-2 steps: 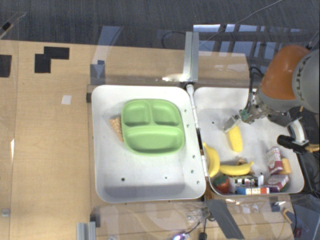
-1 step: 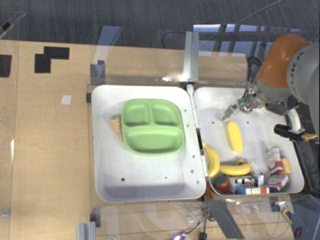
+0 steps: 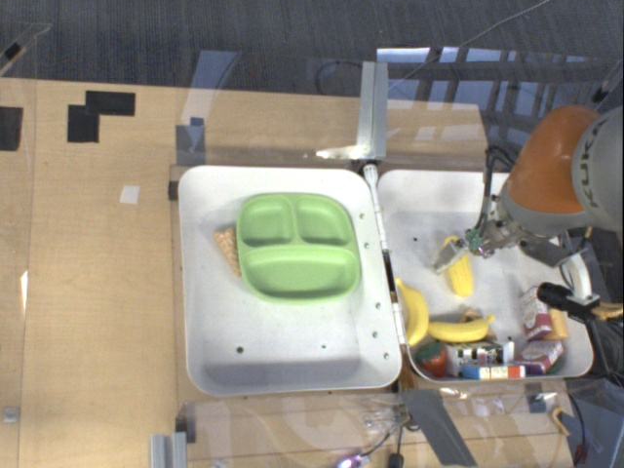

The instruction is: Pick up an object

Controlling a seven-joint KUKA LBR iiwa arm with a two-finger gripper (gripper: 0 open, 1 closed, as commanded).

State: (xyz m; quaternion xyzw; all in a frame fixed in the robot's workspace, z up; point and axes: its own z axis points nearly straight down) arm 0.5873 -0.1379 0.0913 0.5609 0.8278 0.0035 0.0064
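Corn cob (image 3: 461, 275): small, yellow, with a bumpy kernel surface, lying flat on the floor of the right bin (image 3: 429, 198) near its middle. Long axis runs roughly up and down the camera view, leaning slightly, with the upper end toward the gripper.

Gripper (image 3: 458, 252): grey metal, low over the right bin, just beside the upper end of the corn cob. Whether its two prongs are apart or together cannot be told at this size, and the corn cob is not seen between them. Above the gripper, the arm (image 3: 551, 174) shows its glossy orange band and reaches in over the right bin's far-right side.

Surroundings, relative to the corn cob: two smooth, curved yellow bananas (image 3: 458, 331) lie below it, one along the bin's left wall, one crosswise. Below them, a cluster of small packaged goods and a red item (image 3: 434, 361) crowds the near wall. Nothing lies on the corn cob.

Left of the right bin, the left bin (image 3: 210, 330) holds a green, three-compartment plastic tray (image 3: 295, 246), rounded at the corners, with a tan textured piece (image 3: 227, 249) showing at its left edge.
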